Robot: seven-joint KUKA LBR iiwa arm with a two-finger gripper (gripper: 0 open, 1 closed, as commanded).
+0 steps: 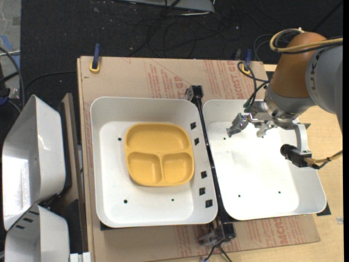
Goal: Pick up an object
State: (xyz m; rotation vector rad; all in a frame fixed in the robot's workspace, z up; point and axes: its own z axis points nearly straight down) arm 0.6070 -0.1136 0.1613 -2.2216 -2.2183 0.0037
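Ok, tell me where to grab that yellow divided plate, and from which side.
Grip the yellow divided plate by its raised rim on the right edge, coming straight down. It lies flat in the left bin, so only the rim offers an edge, and the gripper comes from that side.

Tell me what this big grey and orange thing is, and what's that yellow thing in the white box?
The grey and orange thing is a robot arm. It reaches in from the right side of the picture. At its end is a gripper, a sort of hand with two fingers for picking things up. The picture is taken by one camera fixed above the bench, looking down at a slant. On the bench sit two shallow white bins side by side. The left bin holds a yellow plate split into three sections. The gripper hangs over the right bin, far from the plate. I see nothing in the gripper, so nothing has been picked up yet.
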